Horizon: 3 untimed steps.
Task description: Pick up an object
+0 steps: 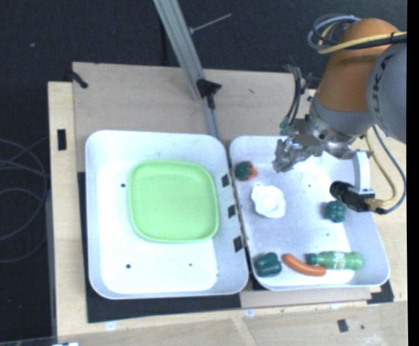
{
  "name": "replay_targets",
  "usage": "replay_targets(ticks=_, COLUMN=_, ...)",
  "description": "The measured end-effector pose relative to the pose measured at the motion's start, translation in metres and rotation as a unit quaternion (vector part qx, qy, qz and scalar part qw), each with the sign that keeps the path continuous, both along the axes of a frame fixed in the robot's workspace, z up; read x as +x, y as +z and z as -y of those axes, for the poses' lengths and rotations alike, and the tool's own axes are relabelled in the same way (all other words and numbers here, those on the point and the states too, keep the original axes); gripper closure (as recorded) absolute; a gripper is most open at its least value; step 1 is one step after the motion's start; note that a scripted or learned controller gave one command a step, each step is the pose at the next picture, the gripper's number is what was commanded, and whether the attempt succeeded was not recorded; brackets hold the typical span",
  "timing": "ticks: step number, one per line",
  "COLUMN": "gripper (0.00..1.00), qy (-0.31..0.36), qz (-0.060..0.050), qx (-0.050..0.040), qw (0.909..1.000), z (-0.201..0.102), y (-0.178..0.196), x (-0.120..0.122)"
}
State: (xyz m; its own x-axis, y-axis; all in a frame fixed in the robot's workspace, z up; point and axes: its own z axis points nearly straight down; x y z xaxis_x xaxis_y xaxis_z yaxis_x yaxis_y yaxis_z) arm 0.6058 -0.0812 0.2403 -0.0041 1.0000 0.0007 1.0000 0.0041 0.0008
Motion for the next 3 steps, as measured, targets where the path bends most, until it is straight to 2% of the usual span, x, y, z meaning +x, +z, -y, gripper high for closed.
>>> replay_targets(ticks=2, gripper=1.0, qy=0.0, qz=0.0, qx=0.0002, qw=1.0, z=-0.097, y=-0.006, x=0.012)
replay_targets(ticks=3, gripper=1.0, qy=0.0, qz=0.0, qx=0.0003, qw=1.0, z=-0.149, y=0.006, x=0.007)
